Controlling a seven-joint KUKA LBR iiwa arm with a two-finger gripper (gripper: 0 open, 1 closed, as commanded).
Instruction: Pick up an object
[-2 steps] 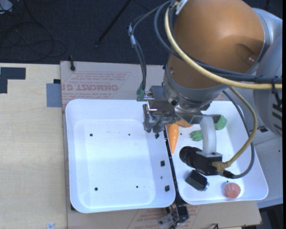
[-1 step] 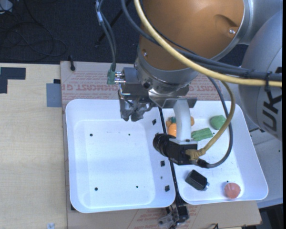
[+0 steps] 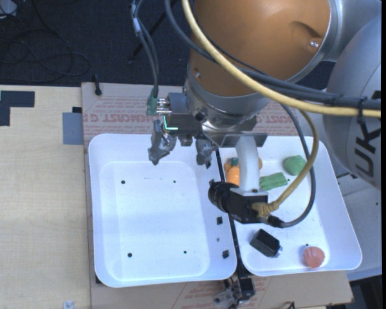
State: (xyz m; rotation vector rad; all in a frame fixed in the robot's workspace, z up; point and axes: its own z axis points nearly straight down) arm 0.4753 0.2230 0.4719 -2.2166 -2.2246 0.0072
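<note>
Arm [image 3: 264,37] comes in from the right, fills the upper frame w/ its orange band; grey casing at far right. Wrist points down. Gripper [image 3: 182,152] hangs below it, fingers spread apart, nothing between them. Left finger [image 3: 159,148] and right finger [image 3: 204,153] both point down. Yellow and black cables loop round the wrist.

Place: a robotics lab, by every sign here.
Arm: a big grey industrial robot arm [image 3: 347,76] with an orange band looms over the tabletop [image 3: 32,192].
Cabling: loose cables [image 3: 45,37] trail across the dark floor behind.
Setup: two white bins [image 3: 148,262] sit on cardboard [image 3: 122,111], test-rig style.
</note>
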